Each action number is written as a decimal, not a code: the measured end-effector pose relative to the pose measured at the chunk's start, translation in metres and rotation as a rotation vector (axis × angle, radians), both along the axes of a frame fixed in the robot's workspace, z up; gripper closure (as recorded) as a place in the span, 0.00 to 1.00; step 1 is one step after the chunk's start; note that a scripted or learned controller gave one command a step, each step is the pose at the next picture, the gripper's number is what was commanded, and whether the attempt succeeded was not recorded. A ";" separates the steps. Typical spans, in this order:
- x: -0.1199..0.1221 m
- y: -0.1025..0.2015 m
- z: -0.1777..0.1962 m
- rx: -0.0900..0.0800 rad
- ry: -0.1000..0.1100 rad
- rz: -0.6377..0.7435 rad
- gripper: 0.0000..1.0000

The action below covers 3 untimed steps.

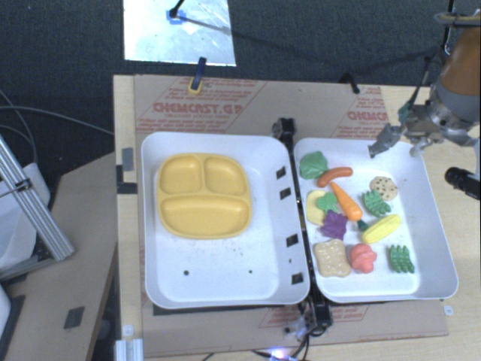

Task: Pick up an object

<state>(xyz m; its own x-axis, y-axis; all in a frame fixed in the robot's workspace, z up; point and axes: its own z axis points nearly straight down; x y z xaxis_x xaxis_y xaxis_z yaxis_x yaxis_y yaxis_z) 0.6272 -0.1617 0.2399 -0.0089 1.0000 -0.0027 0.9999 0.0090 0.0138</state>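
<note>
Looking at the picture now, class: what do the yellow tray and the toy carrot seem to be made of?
Yellow tray: looks like moulded plastic, matte, one even colour with soft rounded dividers. Toy carrot: probably plastic too, smooth, flat orange; too small to be sure.

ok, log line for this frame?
hand: open, above right bin's far edge | holding: nothing | toy food: in bin | yellow tray: left bin

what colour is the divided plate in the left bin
Yellow; the divided plate shows clearly in the camera view.
</note>
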 end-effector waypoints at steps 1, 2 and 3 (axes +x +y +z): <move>-0.071 -0.024 -0.147 0.005 0.028 -0.013 0.00; 0.010 -0.045 -0.085 -0.003 0.000 -0.003 0.00; 0.042 -0.042 -0.158 0.007 0.017 -0.003 0.00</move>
<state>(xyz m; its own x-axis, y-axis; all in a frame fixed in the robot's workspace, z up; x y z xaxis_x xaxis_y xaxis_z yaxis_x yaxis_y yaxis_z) 0.6696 -0.2039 0.0823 -0.0060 1.0000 0.0044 1.0000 0.0060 -0.0034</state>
